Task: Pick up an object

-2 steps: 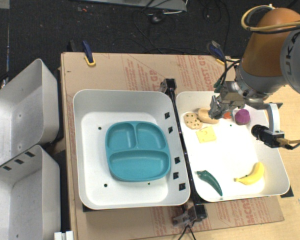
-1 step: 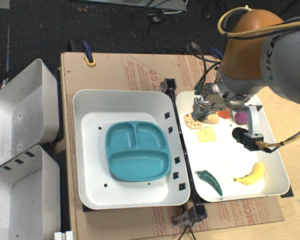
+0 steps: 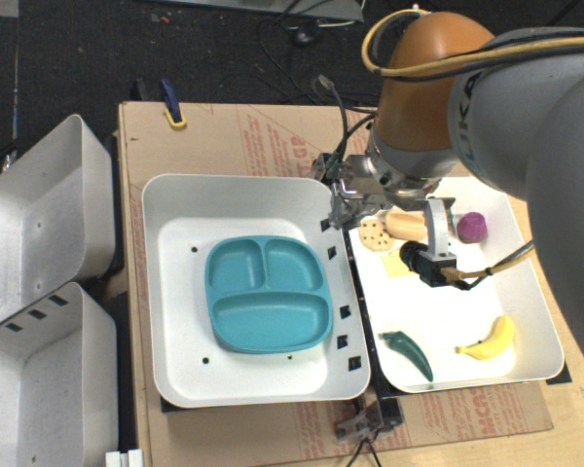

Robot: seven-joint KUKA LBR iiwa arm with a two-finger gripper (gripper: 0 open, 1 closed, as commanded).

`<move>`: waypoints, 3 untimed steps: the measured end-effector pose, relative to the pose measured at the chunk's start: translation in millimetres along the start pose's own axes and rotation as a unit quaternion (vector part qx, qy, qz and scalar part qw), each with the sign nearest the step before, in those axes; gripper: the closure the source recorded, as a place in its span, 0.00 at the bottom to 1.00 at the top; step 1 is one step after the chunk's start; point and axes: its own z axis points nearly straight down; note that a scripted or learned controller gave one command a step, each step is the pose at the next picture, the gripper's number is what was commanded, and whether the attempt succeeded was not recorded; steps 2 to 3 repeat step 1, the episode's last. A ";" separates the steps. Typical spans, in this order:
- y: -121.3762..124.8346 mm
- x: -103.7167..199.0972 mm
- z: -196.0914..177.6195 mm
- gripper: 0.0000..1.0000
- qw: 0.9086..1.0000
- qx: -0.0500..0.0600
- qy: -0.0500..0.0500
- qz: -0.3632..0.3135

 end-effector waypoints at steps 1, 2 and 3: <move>10.6 53.5 14.4 1.00 1.000 0.000 0.000 0.000; 10.6 53.5 14.4 1.00 1.000 0.000 0.000 0.000; 10.6 53.5 14.4 1.00 1.000 0.000 0.000 0.000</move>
